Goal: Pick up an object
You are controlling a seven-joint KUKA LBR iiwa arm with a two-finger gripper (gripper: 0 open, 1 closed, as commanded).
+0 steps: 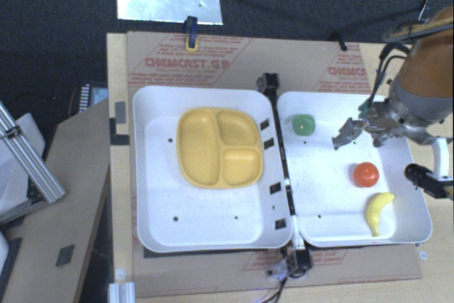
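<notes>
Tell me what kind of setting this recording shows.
Most likely a robotics lab test bench, not a home or kitchen. Two white bins sit on protective board taped to a bench, a grey arm with its gripper reaches in, and toy food such as a banana serves as props.

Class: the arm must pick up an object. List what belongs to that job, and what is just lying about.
Job: gripper; green ball; red ball; banana; right bin.
Lying about: yellow divided plate; left bin; cardboard sheet; yellow clamp.
</notes>
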